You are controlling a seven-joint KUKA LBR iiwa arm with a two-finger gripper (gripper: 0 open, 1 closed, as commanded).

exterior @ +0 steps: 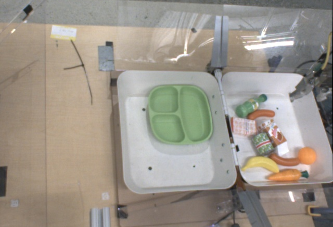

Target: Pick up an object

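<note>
Carrot (287,174), banana (261,164) in right bin (302,83)

Wooden bench (52,132) spread wide, and two shallow white bins sit on it side by side — the left bin (130,168) and the right bin (291,88), walls nearly touching at the middle. Over on the bare wood: a yellow label (63,32) near the far edge, a thin dark cable (83,72) trailing below it, and a small grey block (105,57) just beside the left bin's far corner.
</note>
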